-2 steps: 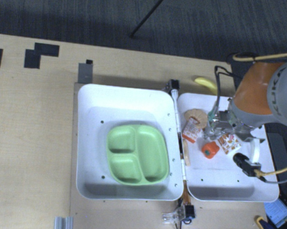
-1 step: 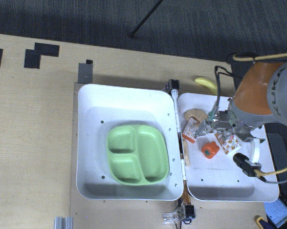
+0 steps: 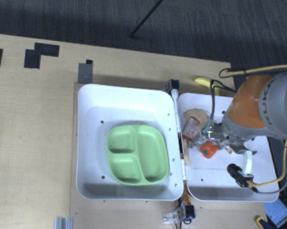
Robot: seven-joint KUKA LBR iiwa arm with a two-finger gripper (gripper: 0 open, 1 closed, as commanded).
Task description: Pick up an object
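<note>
Gripper (image 3: 214,139) low over the right bin (image 3: 218,183), at its left-centre. Mechanism seen from above, under the wrist; cannot tell whether it is apart or together, and nothing shows clamped in it.

Likely target: small orange-red object (image 3: 209,150), rounded, with a green speck at its top, perhaps a toy vegetable. It lies on the bin floor at the gripper's near side, touching it or just beside it; which of the two is not clear.

Handling, by judgement: light, probably hard smooth plastic, so stiff but apt to slip or roll away if nudged off-centre. Best taken across its widest rounded part, coming straight down, closing evenly. Not fragile by the look of it.

Close neighbours: crumpled clear wrapper (image 3: 191,128) with red print, just left of the gripper by the bin's left wall; soft, crackly, could be caught by mistake. Behind that, a tan round piece (image 3: 197,114) toward the far-left corner.

Further out: left bin (image 3: 90,132) holds a green divided plate (image 3: 138,154), three compartments with nothing in them, well apart from the target. A yellow object (image 3: 203,82) lies on the bench (image 3: 29,142) beyond the right bin's far rim. Arm (image 3: 262,105) comes in over that bin's right side.
</note>
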